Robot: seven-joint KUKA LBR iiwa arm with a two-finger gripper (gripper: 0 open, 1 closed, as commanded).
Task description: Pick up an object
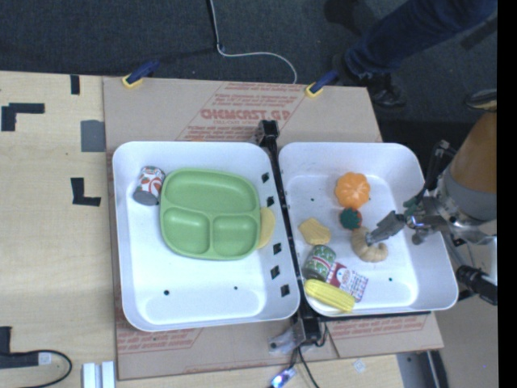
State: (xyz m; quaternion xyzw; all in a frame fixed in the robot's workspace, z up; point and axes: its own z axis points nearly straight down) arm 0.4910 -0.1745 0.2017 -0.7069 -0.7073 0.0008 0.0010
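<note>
Over the right bin (404,162), my hand (378,234) reaches in from the right edge, its dark tip low above the bin floor. It ends right at a tan, round lump (372,251), touching or just above it; I cannot tell which. From this slant I cannot tell how my hand is set, nor whether it has hold of anything.

Just beyond the tip sits a small dark green ball (350,217), and behind that an orange (353,189), the two nearly touching. Left of the lump lies a yellow chunk (315,232). Near the front wall a green can (320,261) lies on its side, with a red and white packet (349,281) beside it and a corn cob (329,296) just in front, against the wall.

In the left bin (194,309) a green divided plate (210,213) takes up the middle. A small red and grey can (149,185) rests against its left rim, and a yellow slice (266,226) peeks out at its right rim.

Both bins rest on cardboard (242,111) on the counter (48,241).
</note>
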